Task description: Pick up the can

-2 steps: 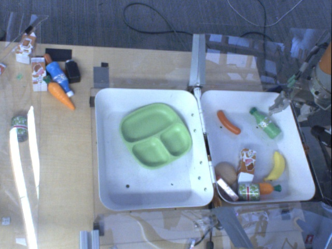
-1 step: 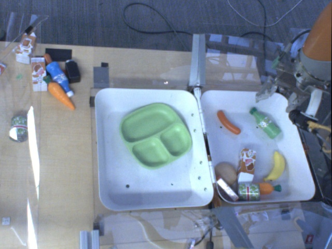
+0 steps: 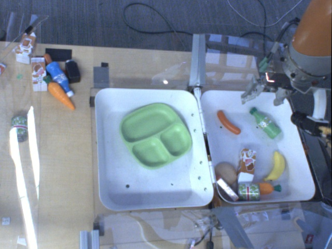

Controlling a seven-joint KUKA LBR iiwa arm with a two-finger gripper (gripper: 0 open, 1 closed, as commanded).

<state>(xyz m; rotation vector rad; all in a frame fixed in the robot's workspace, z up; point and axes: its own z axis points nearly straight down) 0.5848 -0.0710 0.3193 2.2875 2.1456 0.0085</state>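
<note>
**One can, not yet reached**

Two bins below: the can [image 3: 249, 192] lies at the right bin's [image 3: 301, 154] near edge beside the carrot [image 3: 266, 188]. Fingers [image 3: 265, 93] spread wide, empty, hover near the far wall. Approach phase; next, travel forward and descend.

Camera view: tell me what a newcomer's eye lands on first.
The pale green, three-compartment plastic tray lies alone in the left white bin. The right white bin holds a cluster along its near edge, including the small green-and-red can lying on its side. The grey arm's gripper hovers over that bin's far edge.
</note>
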